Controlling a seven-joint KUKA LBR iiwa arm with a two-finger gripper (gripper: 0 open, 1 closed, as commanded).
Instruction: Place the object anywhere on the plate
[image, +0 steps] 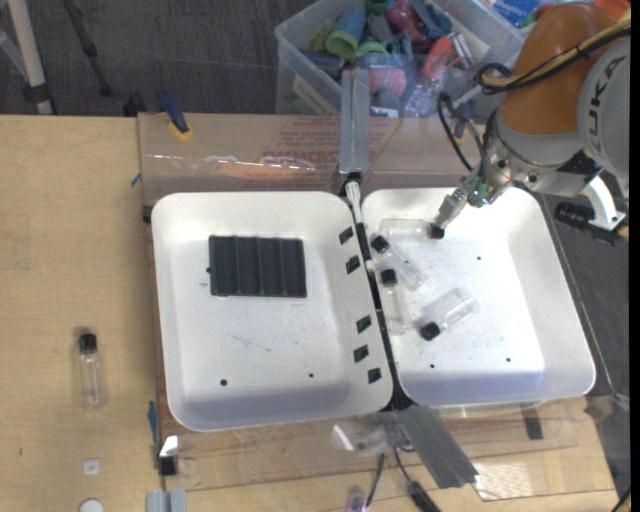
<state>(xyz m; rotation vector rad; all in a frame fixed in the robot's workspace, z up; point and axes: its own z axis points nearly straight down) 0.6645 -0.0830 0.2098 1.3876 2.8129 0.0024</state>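
A black ridged plate (257, 267) lies flat in the left white bin (190, 390). Several clear vials with black caps lie in the right white bin (520, 340). One vial (447, 312) rests near the bin's middle, another (397, 273) lies close to the divider, and a third (398, 233) lies at the back left. My gripper (438, 229) reaches down from the upper right. Its dark tip is low over the back of the right bin, just right of that third vial. Whether it touches the vial I cannot tell.
Black clips (362, 324) line the divider between the bins. A loose vial (90, 368) lies on the wooden bench at far left. A clear tub of colourful items (400, 45) stands behind the bins. Cables hang near the arm at the upper right.
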